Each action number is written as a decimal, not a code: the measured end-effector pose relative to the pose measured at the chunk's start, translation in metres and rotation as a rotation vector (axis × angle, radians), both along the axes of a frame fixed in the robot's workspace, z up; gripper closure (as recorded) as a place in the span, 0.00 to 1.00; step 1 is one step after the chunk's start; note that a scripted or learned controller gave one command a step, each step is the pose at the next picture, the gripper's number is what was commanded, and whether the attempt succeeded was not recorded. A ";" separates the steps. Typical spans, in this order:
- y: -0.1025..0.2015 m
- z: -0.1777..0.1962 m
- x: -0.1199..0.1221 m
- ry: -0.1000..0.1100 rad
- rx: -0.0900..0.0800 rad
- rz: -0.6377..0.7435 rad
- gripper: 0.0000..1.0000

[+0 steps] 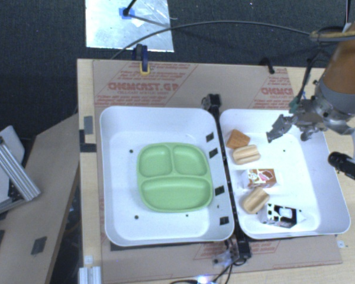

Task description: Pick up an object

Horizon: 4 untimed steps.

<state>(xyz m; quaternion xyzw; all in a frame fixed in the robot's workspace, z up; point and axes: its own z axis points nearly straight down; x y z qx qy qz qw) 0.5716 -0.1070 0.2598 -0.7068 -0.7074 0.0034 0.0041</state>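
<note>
Gripper (290, 126) hangs over the right bin's (322, 185) upper part; whether clenched or released, I cannot tell.
Below-left of it lie two bread rolls (246, 154) (255, 199), an orange wedge (237, 139), an unreadable printed packet (261, 177) and a black-and-white item (280, 215). Left bin (121, 158) holds a green divided plate (174, 177). Desk board (165, 81) reads "CHEMCAST GP".

Faint red print reading "CHEMCAST GP" stands on the brown sheet (143, 83) under the bins, far left of the claw (291, 128); a second, unreadable print lies just behind it.
</note>
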 end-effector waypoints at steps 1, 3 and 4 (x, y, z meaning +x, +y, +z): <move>0.000 0.007 0.002 -0.012 -0.002 0.002 0.00; -0.001 -0.080 0.001 -0.009 -0.001 -0.001 0.00; -0.003 -0.139 -0.007 -0.007 0.000 0.000 0.00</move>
